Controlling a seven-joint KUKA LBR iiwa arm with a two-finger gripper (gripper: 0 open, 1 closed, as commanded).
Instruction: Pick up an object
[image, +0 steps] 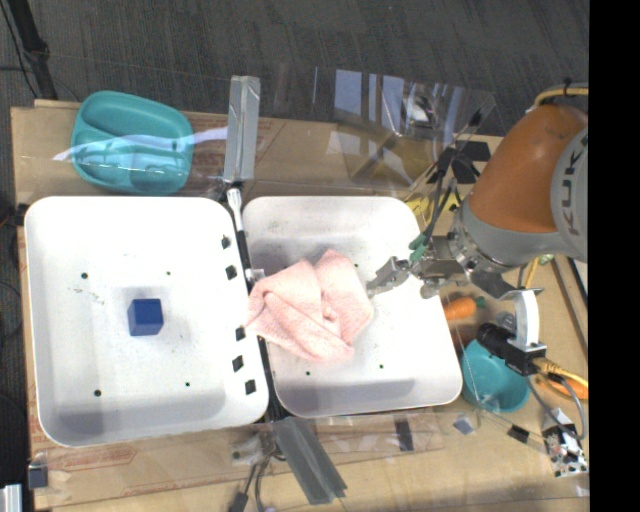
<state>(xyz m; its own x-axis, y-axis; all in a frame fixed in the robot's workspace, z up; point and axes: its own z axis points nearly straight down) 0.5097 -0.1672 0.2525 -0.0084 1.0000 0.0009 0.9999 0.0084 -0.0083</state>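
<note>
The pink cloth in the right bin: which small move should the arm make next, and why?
Probably a short move left and down onto the pink cloth. The gripper sits just beside the cloth's right edge, above the right bin, holding nothing.

Two white bins side by side on one worktop. One blue cube in the left bin. One crumpled pink cloth in the right bin. One teal lidded container behind the left bin. One small teal cup beside the right bin.

Arm low, hand pointing left
</note>
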